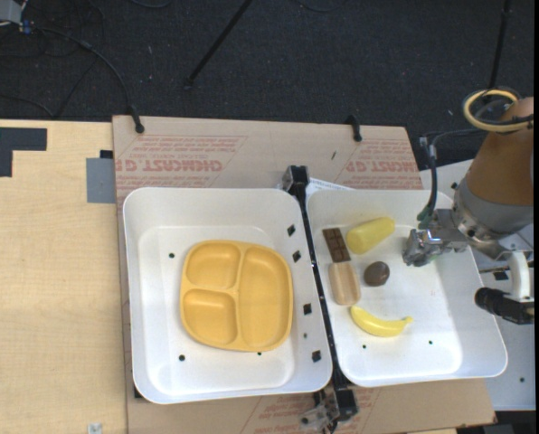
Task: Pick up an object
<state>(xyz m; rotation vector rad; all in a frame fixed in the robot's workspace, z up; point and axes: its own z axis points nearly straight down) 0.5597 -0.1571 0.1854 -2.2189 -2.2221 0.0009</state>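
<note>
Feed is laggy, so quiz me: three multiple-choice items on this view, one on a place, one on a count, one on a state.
1. Where is the yellow divided plate?
A. left bin
B. right bin
C. on the cardboard

2. How many objects lie in the right bin?
A. two
B. five
C. eight

3. The end effector is
A. over the right bin, beside the brown ball
B. over the plate
C. beyond both bins

Answers: 1 A, it fills the left bin. 2 B: chocolate bar, yellow cylinder, ball, wooden block, banana. 3 A, it hangs right of the ball.
</note>
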